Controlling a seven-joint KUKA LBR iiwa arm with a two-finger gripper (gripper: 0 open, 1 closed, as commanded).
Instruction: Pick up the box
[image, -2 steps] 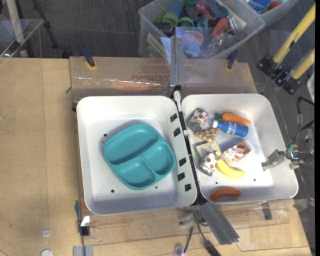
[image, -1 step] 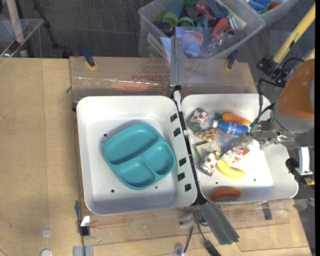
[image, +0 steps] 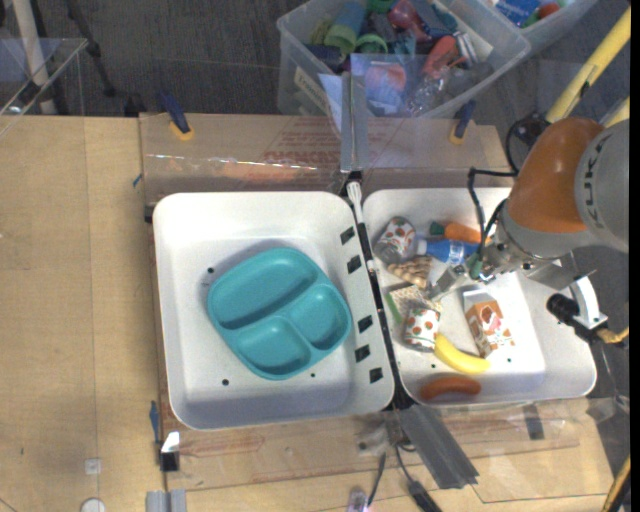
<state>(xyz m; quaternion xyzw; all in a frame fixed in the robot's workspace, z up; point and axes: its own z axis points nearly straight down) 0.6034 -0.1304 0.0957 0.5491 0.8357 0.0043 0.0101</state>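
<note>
Camera view shows you the box (image: 484, 324) lying flat in the right bin (image: 560, 375), just beside the banana (image: 460, 356). Your gripper (image: 478, 264) hangs near it, above and apart.

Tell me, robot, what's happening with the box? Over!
Claw low in right bin, grip unclear. Box lying flat, not held. Banana touching it, clutter close.

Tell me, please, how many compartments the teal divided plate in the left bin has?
3. The teal plate shows one long compartment along its upper-left side and two smaller ones along its lower-right side, one nearer the bin divider and one toward the front. Nothing covers the plate, so none should be hidden.
</note>
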